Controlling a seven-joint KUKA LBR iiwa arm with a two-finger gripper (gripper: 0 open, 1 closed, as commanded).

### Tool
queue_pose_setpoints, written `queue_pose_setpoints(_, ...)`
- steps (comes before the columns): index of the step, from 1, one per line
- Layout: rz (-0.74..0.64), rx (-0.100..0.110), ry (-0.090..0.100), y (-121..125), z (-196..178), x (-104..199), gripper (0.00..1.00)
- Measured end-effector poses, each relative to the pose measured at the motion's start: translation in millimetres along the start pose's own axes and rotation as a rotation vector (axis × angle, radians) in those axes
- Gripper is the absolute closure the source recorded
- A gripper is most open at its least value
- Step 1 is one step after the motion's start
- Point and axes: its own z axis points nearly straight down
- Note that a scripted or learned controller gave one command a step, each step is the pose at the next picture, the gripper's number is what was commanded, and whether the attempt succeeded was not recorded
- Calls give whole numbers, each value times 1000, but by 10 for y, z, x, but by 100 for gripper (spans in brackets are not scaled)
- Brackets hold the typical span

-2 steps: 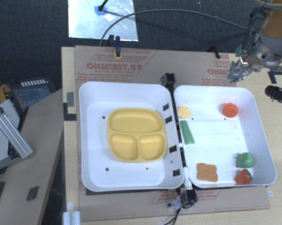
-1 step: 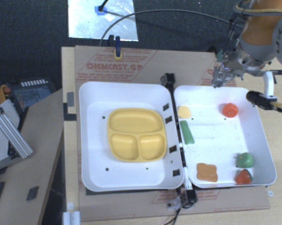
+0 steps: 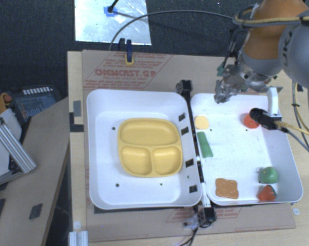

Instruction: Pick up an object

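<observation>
Since nothing is lifted yet, we judge ourselves at the approach: nearest lie an orange piece (image 3: 227, 188), red piece (image 3: 267, 192) and green ball (image 3: 269, 175), then a green stick (image 3: 204, 143) and yellow disc (image 3: 201, 122); farthest, our gripper (image 3: 222, 95) hovers empty, and how far it is spread we cannot tell; next we must descend onto one piece.

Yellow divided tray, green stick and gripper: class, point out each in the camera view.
yellow divided tray (image 3: 149, 146): camera view, central ridge between compartments.
green stick (image 3: 205, 144): camera view, middle of its length.
gripper (image 3: 221, 97): camera view, at its fingertips.
</observation>
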Motion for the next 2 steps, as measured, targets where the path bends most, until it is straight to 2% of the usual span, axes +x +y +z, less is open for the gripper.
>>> queue_pose_setpoints(2,-1,-1,1,-302,-73,1082,100)
